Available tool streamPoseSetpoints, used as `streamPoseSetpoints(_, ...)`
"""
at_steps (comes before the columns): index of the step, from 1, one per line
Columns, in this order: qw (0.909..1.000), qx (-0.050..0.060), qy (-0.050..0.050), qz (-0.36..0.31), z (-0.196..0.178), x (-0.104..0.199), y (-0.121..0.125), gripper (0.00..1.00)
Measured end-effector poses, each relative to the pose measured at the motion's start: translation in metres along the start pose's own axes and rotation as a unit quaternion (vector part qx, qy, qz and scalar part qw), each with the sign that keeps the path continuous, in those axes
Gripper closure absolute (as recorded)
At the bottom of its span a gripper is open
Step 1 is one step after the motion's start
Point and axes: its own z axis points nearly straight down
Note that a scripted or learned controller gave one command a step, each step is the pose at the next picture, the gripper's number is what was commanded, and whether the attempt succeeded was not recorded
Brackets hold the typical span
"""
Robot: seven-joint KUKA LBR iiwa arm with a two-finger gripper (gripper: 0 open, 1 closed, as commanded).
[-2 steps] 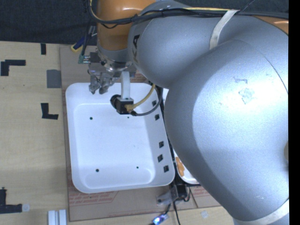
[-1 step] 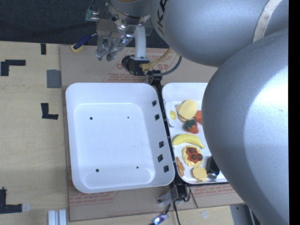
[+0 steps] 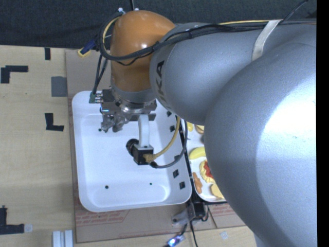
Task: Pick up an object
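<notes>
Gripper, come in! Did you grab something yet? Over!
Gripper over left bin, no catch visible. Yellow and red objects in right bin. Arm covers most of it.

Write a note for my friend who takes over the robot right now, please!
Hand: low over the left bin, toward its far end. I cannot tell if it is open or shut.
Things: yellow and red-orange pieces lie in the right bin, mostly hidden under the arm.
Done: no pick that I can see.
Left: bring the hand over to a piece, grasp it and lift it.
</notes>
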Motion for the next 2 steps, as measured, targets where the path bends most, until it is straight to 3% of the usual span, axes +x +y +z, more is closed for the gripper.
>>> streamPoseSetpoints(1, 0.9998, -0.017, 0.007, -0.001, -0.165, 0.0, -0.008, 1.0)
streamPoseSetpoints(2, 1.0, -0.002, 0.0, 0.001, -0.04, -0.012, -0.056, 1.0)
